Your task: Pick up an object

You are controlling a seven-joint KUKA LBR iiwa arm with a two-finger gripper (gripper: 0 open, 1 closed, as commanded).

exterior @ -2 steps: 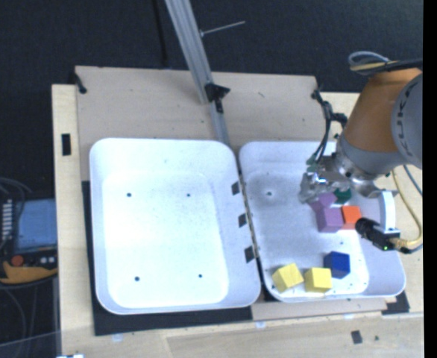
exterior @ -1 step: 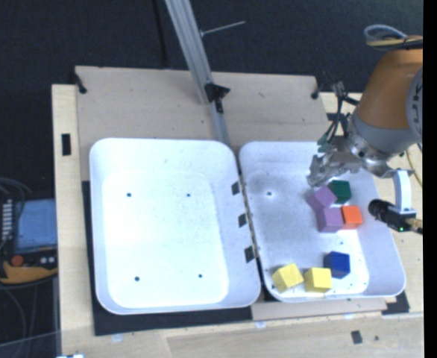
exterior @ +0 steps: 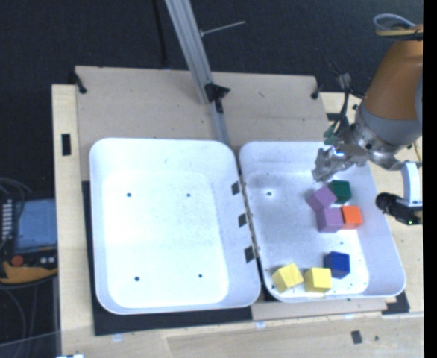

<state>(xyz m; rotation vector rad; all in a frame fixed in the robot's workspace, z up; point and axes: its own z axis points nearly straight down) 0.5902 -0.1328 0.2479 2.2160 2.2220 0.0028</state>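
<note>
Gripper (exterior: pixel 325 164) is hovering at the right bin's (exterior: pixel 278 222) far side, just beside the purple block (exterior: pixel 323 198) and green block (exterior: pixel 341 191). Finger state cannot be told. A centred, vertical descent on one block is advised, since neighbours touch.

Glossy white plastic bins (exterior: pixel 166 149) on matt wooden bench (exterior: pixel 144 103).

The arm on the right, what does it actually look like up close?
The arm is a rounded, bulky limb with a broad orange band over a grey wrist section. Thin dark cables loop beside it. It narrows to a small metallic grey end effector. A white and black fitting sits on its lower side.
</note>
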